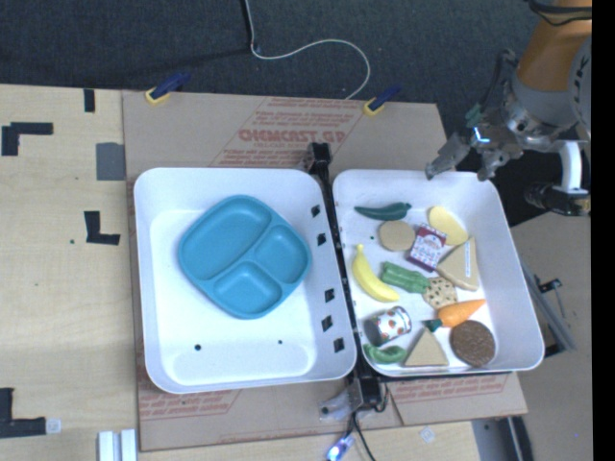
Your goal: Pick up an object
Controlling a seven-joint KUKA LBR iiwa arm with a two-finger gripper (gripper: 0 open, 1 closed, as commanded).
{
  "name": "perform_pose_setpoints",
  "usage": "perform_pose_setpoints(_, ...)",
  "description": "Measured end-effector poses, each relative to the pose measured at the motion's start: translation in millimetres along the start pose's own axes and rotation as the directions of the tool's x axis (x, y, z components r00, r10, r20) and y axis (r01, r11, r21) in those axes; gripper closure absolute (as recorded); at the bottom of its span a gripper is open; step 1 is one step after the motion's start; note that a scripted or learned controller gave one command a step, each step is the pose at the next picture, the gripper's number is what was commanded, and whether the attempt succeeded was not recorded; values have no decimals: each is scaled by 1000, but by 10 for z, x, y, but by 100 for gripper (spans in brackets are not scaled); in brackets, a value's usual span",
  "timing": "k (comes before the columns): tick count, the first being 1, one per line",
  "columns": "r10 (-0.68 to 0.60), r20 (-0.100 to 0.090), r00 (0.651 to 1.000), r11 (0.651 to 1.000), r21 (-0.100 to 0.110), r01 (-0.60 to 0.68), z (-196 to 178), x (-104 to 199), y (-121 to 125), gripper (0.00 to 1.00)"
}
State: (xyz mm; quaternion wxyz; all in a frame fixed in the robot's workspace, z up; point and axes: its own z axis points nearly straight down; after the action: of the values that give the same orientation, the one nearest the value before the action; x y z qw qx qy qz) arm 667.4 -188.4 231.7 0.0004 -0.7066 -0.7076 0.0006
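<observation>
— Picking one toy comes first. Which one would you go for?

— The banana (369, 275). It lies in the right bin (509, 257), near the wall that meets the other bin, well below the jaws and off toward the arm's far side. It has a bit of bare floor at its side, so fingers could fit there.

— What is close to it?

— A green pickle (404, 279) lies just beside it. A small can (388, 327) sits a little past it. A green pepper (382, 210) lies between the banana and the jaws.

— And closer to the jaws?

— A yellow chip (448, 223) and a little purple packet (427, 248). They almost touch each other, so they look harder to grab.

— Where is the gripper (465, 154) now?

— Up over the bin's rim, at the corner nearest the arm. It holds nothing. Its two fingers (442, 163) look spread apart.

— So how should it go?

— I think it should come across over the banana first, then go straight down. The fingers should close across the thin way of the banana. If it drops too close to the pickle, it may grab both or push the banana away.

— And the blue plate (245, 255)?

— It sits in the left bin (154, 277), far from the jaws. Leave it alone.
</observation>
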Motion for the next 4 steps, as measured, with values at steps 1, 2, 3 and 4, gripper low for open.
perform_pose_setpoints(1,-4,-2,1000,1000,6,4,399,611,-327,0)
perform_pose_setpoints(2,-2,-2,1000,1000,5,2,485,1056,-810,0)
perform_pose_setpoints(3,-1,-2,1000,1000,5,1,480,1457,-1395,0)
perform_pose_setpoints(4,0,-1,1000,1000,6,0,481,1725,-1865,0)
